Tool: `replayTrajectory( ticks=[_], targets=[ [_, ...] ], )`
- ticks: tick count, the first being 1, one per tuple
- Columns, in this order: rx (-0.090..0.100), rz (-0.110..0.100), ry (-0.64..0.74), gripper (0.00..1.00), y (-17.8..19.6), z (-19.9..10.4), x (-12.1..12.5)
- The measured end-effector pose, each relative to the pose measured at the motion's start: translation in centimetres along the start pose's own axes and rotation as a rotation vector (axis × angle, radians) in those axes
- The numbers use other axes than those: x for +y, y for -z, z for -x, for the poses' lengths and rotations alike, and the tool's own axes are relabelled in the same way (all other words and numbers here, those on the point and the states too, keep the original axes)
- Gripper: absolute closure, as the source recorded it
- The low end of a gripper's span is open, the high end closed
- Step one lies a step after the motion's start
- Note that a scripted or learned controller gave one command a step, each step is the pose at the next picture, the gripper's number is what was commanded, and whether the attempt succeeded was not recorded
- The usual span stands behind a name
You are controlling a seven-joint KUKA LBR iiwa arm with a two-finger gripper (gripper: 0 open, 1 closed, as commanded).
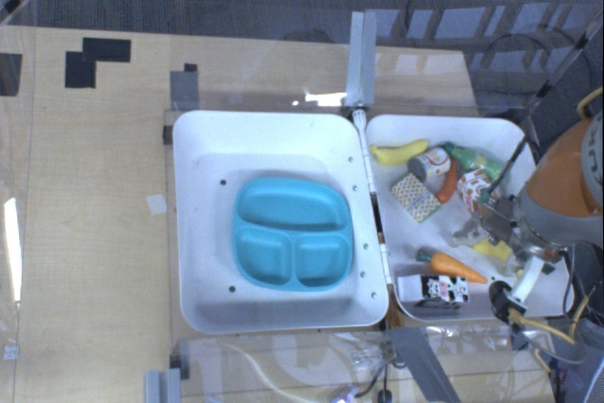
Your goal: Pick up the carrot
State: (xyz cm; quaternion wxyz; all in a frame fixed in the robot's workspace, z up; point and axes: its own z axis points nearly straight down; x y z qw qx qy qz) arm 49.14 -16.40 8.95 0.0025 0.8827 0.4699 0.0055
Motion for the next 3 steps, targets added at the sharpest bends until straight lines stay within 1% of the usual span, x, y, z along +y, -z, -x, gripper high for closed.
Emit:
replayTrajectory(
  ticks=[1, 2, 3],
  targets=[
    [-0.001, 0.006, -0.061, 0.0, 0.1, -3.8, -2.5],
    [-0.002, 0.0, -0.429, 0.0, -0.1, -5.2, 1.1],
    [0.0, 0.004, -0.543, 0.0, 0.0, -2.3, -1.5]
  ],
)
